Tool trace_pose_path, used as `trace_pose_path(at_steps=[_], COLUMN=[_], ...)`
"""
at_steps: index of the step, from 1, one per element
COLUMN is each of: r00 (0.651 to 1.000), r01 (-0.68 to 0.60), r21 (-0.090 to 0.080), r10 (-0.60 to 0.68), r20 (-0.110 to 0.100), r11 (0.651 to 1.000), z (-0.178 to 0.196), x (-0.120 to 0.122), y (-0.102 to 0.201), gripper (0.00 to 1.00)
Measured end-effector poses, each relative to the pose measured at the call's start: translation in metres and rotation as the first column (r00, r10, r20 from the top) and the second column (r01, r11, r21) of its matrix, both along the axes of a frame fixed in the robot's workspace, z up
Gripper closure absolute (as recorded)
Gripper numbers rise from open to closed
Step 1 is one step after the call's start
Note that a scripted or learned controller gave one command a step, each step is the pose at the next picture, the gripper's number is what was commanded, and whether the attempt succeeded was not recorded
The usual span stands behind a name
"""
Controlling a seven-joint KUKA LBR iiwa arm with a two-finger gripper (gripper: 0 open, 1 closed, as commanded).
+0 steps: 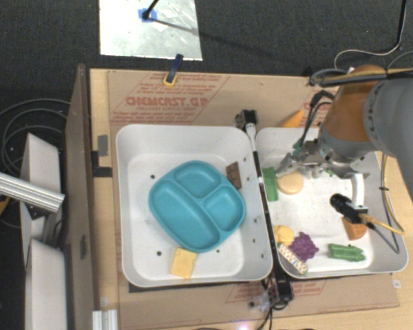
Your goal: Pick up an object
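Cream round piece (290, 183) in right bin (392, 253), no clear long axis, jaws (304, 162) just above, grip state unclear

- Arm (392, 115) enters from the right edge, grey, bent down and leftward.
- Orange band (347, 115) sits just above the wrist, facing the camera.
- Gripper (304, 162) hangs low at the wrist's left end, pointed down-left.
- Cables loop along the wrist's upper side.
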State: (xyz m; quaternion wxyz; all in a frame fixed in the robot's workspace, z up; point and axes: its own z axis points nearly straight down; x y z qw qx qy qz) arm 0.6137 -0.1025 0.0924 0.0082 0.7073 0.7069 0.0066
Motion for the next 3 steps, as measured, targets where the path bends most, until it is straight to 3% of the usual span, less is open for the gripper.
trace_pose_path(at_steps=[1, 2, 3], r00=[1.0, 1.0, 1.0], r01=[-0.006, 0.0, 0.0], r21=[0.0, 0.0, 0.001], r10=[0.006, 0.0, 0.0], r20=[-0.012, -0.018, -0.02], r11=[1.0, 1.0, 1.0], z=[0.045, 0.021, 0.0], x=[0.038, 0.033, 0.014], y=[-0.01, -0.057, -0.081], gripper=[0.0, 0.0, 0.0])
